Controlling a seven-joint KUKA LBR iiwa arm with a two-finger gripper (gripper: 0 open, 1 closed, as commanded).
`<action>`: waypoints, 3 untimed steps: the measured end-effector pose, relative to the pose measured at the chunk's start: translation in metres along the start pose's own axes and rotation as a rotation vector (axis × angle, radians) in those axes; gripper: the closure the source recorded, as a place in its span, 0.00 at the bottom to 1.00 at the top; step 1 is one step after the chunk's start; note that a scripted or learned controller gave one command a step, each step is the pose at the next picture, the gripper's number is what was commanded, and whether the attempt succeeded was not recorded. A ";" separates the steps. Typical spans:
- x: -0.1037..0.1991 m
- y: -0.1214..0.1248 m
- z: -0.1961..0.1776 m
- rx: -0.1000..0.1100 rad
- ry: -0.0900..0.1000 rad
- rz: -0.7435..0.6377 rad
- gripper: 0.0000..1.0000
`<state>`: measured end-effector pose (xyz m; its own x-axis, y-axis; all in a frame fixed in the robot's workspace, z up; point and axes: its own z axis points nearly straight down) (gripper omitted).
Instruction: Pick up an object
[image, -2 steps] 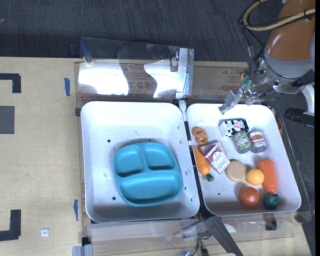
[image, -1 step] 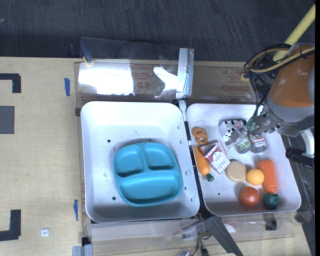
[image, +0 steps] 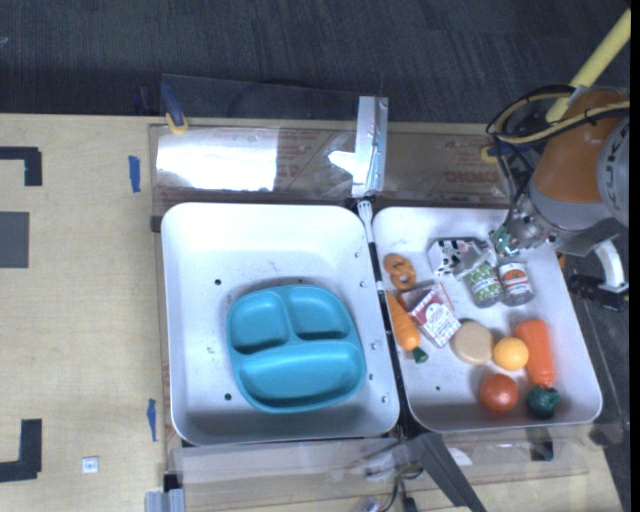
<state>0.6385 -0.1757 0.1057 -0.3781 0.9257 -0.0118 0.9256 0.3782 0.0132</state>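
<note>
The arm's pincer (image: 516, 238) hovers at the right bin's (image: 585, 400) far edge, just above the small jars (image: 503, 282) (whether it is spread or pressed together cannot be told). The step looks like the approach; next it must descend squarely over one jar, clear of the neighbouring clutter.

A blue divided tray (image: 294, 347) lies in the left white bin (image: 190, 240); both bins sit on the wooden worktop (image: 75, 300).
</note>
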 end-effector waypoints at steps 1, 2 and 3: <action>0.000 0.034 -0.059 0.006 0.006 0.182 0.00; -0.024 -0.002 -0.009 -0.014 -0.004 0.238 0.00; 0.002 -0.029 0.018 0.010 0.007 0.289 0.00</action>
<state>0.6112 -0.1844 0.0875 -0.0987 0.9951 -0.0019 0.9951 0.0987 0.0046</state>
